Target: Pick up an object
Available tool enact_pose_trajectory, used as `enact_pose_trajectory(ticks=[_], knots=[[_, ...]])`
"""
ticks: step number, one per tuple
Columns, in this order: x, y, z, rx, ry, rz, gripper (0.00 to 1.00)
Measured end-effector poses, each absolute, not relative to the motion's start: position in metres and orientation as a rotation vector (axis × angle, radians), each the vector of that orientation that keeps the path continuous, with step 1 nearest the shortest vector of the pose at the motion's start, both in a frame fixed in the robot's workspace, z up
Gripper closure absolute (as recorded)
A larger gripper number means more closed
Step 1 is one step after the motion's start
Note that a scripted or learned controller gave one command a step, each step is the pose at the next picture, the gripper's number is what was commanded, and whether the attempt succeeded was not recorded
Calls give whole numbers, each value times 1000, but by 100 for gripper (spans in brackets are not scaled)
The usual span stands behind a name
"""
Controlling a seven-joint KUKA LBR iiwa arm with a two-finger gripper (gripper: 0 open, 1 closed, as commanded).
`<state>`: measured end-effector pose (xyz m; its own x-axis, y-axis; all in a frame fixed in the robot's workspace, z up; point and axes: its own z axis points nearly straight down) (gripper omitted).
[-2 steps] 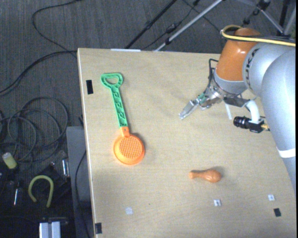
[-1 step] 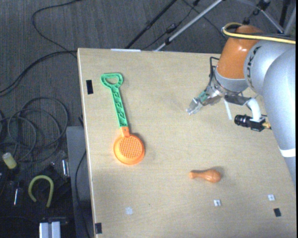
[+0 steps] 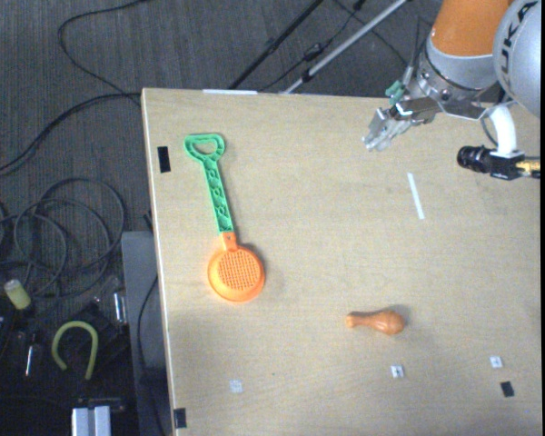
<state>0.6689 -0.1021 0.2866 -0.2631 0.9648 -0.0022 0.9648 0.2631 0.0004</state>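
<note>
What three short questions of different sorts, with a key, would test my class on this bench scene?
1. True or false: the gripper holds the strainer.
2. What colour is the strainer's handle: A red, B green, C blue?
3. Which lies nearer the view's lower edge, the white stick or the orange drumstick-shaped toy?

Key: 1 false, it hangs apart from the strainer, near the bench's far edge; 2 B; 3 the toy.

We noted a dark grey carpeted floor (image 3: pixel 64 80) beyond the pale wooden tabletop (image 3: pixel 327 243). Black cables (image 3: pixel 50 216) looped across it at left; thin metal rods (image 3: pixel 363 25) lay slantwise above. Lighting was even.
</note>
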Motion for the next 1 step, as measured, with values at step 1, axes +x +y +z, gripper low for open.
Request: enact_pose_trajectory(ticks=[1], knots=[[630,-73,412,1876,2519,-1,100]])
